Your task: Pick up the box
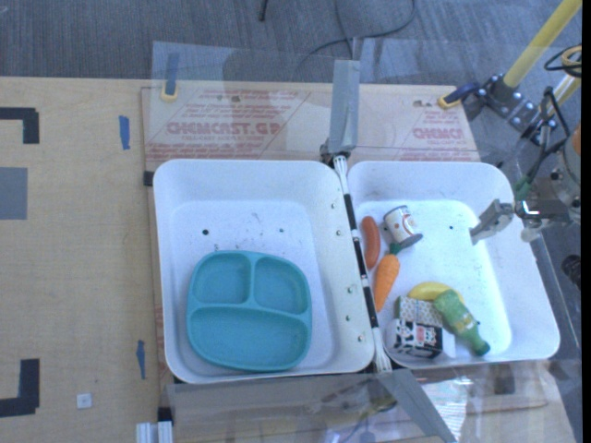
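The box [418,327] is small, with a black, white and red print. It lies flat in the near left corner of the right bin [462,185]. A yellow banana [428,291] and a green bottle [461,319] lie against its right side. My gripper [491,220] hangs over the bin's right part, up and to the right of the box and well apart from it. Nothing shows in its grasp. The arm reaches in from the right edge.
Two orange carrots [378,258] lie along the right bin's left wall, with a small can [400,226] beside them. A teal divided plate [249,310] sits in the left bin [185,192]. A yellow pole and cables stand at the far right.
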You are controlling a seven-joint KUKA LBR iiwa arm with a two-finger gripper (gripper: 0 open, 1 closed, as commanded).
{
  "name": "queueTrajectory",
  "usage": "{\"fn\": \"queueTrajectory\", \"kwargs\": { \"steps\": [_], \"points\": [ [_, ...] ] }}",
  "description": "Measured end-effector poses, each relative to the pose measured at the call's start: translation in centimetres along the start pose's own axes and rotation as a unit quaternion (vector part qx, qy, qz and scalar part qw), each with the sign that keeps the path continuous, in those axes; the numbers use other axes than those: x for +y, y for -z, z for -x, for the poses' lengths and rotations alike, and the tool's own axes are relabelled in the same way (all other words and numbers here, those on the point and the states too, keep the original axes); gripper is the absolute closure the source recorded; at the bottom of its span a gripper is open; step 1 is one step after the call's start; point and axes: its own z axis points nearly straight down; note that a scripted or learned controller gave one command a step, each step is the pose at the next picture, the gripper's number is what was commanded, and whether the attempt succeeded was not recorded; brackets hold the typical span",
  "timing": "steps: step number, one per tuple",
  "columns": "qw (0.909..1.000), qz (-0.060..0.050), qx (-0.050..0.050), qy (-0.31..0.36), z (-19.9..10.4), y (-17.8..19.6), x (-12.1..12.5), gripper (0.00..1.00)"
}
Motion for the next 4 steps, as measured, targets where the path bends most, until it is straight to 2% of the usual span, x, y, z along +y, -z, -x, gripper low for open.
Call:
{"fn": "queueTrajectory", "kwargs": {
  "steps": [1,2,3,4],
  "points": [
    [0.9978,0.006,0.000,-0.067,-2.2,-17.3,1.3,0.00],
    [0.9998,0.005,-0.001,-0.021,-2.2,-17.3,9.0,0.00],
    [0.9997,0.007,-0.002,-0.022,-2.1,-16.1,9.1,1.00],
    [0.9990,0.002,-0.001,-0.045,0.6,-1.1,7.8,1.00]
  ]
}}
